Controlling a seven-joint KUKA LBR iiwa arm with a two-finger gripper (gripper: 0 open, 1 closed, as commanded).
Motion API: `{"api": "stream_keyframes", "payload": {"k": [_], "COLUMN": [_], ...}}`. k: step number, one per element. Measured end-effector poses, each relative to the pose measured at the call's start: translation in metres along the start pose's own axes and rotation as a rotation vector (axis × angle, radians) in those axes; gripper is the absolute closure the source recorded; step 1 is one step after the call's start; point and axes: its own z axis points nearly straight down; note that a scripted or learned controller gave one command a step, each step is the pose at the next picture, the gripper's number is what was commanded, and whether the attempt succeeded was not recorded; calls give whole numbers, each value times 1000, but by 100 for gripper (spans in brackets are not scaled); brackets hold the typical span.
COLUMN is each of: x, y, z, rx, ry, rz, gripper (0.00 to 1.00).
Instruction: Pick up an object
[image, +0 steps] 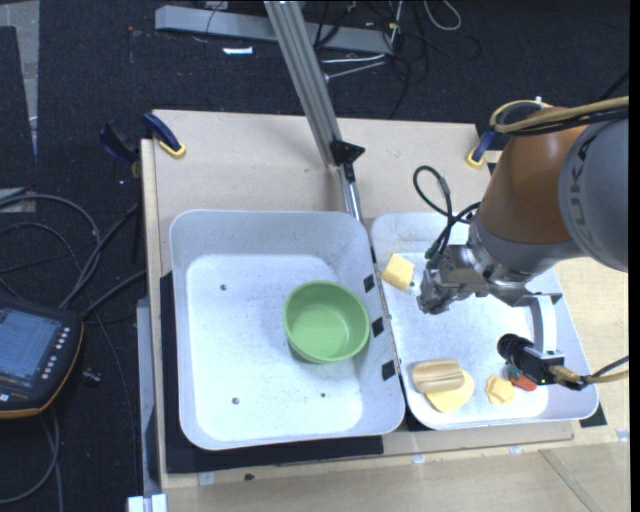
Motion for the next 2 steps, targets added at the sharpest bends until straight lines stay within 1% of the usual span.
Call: {"api": "stream_keyframes", "payload": {"k": [1, 2], "x": [53, 100], "y": [6, 3], "z": [-12, -4], "rx": [-1, 1], "ry": [0, 0], "rz": [0, 0], "gripper": [100, 100]}}
